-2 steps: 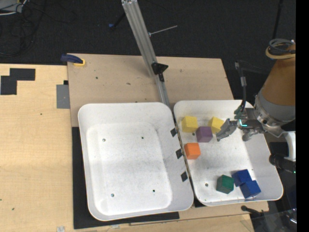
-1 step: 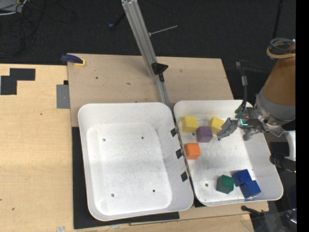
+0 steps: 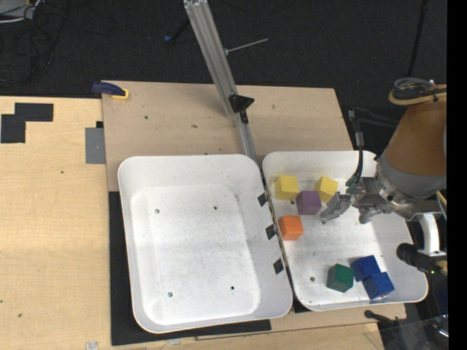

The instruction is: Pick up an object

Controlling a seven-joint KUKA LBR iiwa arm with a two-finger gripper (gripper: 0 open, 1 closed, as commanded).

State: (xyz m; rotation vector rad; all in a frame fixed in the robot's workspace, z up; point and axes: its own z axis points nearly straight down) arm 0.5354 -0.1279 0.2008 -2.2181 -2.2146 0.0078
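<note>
Arm reaching in from the right over the right bin (image 3: 416, 286); orange band sitting above the wrist. Gripper (image 3: 337, 208) hanging low over the bin's upper middle, fingers pointing left. Jaws appearing slightly parted with nothing between them, though the fingertips are small and dark here, so the gap is hard to read with confidence.

Blocks lying in the right bin:
- purple block (image 3: 309, 202) sitting just left of the fingertips, near but apparently not touching.
- yellow block (image 3: 327, 188) lying just above the fingertips, beside the purple one.
- second yellow block (image 3: 287, 187) resting farther left, near the bin's left wall.
- orange block (image 3: 291, 227) lying below the purple one, well left of the jaws.
- green block (image 3: 339, 278) and blue block (image 3: 371, 275) sitting together near the bin's lower edge, well apart from the gripper.

Left bin (image 3: 139, 170) sitting alongside, touching the right bin at the black clips.
</note>
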